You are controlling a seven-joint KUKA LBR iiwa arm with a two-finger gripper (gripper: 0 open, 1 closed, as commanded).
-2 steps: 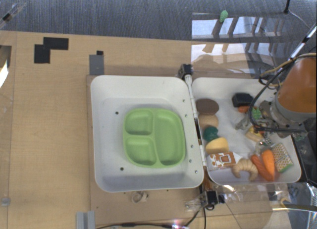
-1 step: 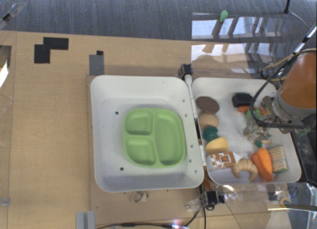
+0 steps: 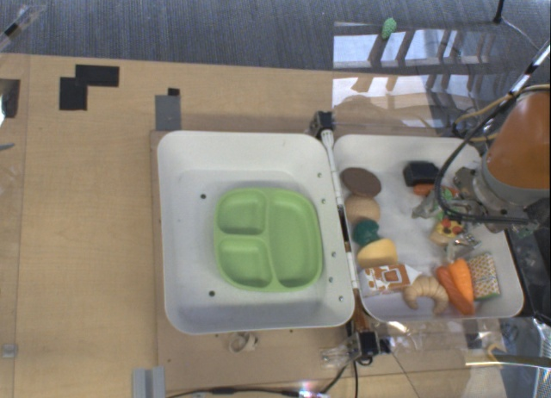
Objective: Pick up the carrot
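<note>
One fixed camera looks down from above at a slant, fairly high up, taking in both white bins (image 3: pixel 172 215) and, seemingly, floor beyond.

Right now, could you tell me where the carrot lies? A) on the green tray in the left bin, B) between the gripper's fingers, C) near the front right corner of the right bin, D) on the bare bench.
C: the carrot lies in the right bin near its front right corner, beside a croissant.

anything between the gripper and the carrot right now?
No clear blocker. The gripper hangs over the right bin, with the carrot just below it in the camera view. A croissant and a waffle-like block crowd the carrot's sides.
</note>
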